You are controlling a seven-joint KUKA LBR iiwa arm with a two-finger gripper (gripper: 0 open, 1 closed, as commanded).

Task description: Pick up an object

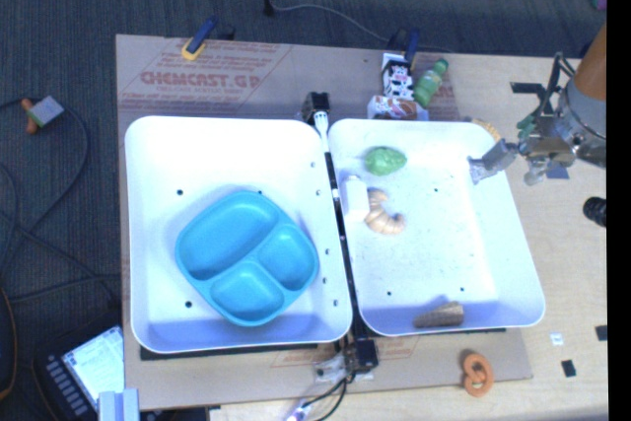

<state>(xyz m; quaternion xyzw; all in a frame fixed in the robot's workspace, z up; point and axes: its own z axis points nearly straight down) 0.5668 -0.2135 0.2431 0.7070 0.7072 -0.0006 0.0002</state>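
Pick not yet made. Gripper [513, 158] hangs at the right bin's [513, 242] far right rim, nothing visibly between its jaws; released or clenched, cannot tell. Candidates lie loose in that bin: a green lump [385, 160], rounded and matte, near the far left corner; a pale orange curl [384, 216], knobbly, just nearer; a brown stub [440, 315], rough, by the near wall. Left bin [158, 163] holds a blue tray [246, 255], smooth moulded plastic, three compartments. Everything left: descend, close, lift.

Arm [592, 84] cut off at right edge, hand [518, 158] blurred, fingers' spacing unclear, brown object [440, 315] too small to identify
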